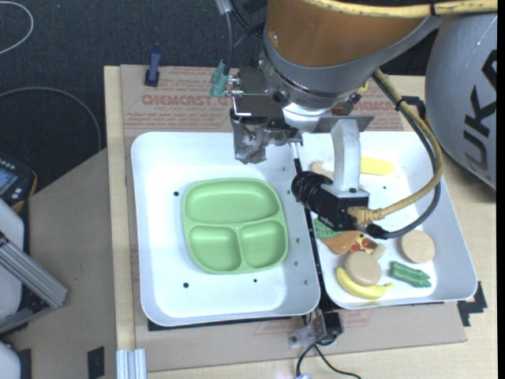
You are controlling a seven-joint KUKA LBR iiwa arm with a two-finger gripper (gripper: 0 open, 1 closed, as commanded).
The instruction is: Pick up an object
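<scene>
My gripper [293,152] hangs below the big grey and orange wrist, over the ridge between the two bins near their far side. A black fitting with a yellow cable [323,200] hangs just in front of it. Nothing shows held in the gripper. The right bin [456,235] holds small toy foods: a yellow block [376,166], a pizza slice [353,242], a tan disc [364,268], a banana [361,288], a green pod [410,274] and a beige round [417,247]. The arm hides part of that bin's left side.
A green divided plate [233,226] lies in the middle of the left bin [146,212]. Both bins rest on a cardboard sheet [181,85]. A blue clip [152,66] sits at the sheet's far left corner. Cables trail over the dark floor to the left.
</scene>
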